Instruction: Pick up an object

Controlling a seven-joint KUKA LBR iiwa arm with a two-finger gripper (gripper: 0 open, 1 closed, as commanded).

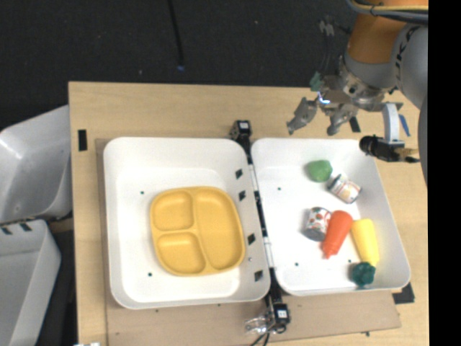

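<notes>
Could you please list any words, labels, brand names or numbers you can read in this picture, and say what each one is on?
No text can be read anywhere in this view.
Small can: it has a printed label, too small and blurred to read.
Small jar: it has a printed wrap, too blurred to read.
Yellow tray, carrot, corn cob, green toy: no markings visible.

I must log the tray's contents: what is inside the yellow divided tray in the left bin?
The yellow divided tray shows three compartments holding nothing. It lies flat in the left bin, so the bin floor beneath the tray is covered.
</notes>
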